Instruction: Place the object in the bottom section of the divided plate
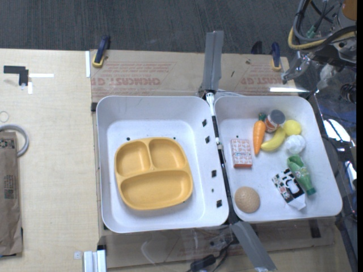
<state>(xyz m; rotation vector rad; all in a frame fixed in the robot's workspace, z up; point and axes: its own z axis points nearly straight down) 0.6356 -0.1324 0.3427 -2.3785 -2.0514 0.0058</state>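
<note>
A yellow divided plate lies in the left bin. Its large bottom section holds nothing, and neither do the two smaller top sections. The right bin holds the loose objects: a carrot, a banana, a lemon, a small can, a red and white box, a round brown bun, a white ball, a green bottle and a black and white carton. The arm's end and my gripper hang above the right bin's far right corner, with nothing seen in it.
A grey divider bar runs between the bins at the back. Cables loop around the arm at the top right. Blue clamps hold the cardboard behind the bins. A brown paper bag lies on the bench at the far left.
</note>
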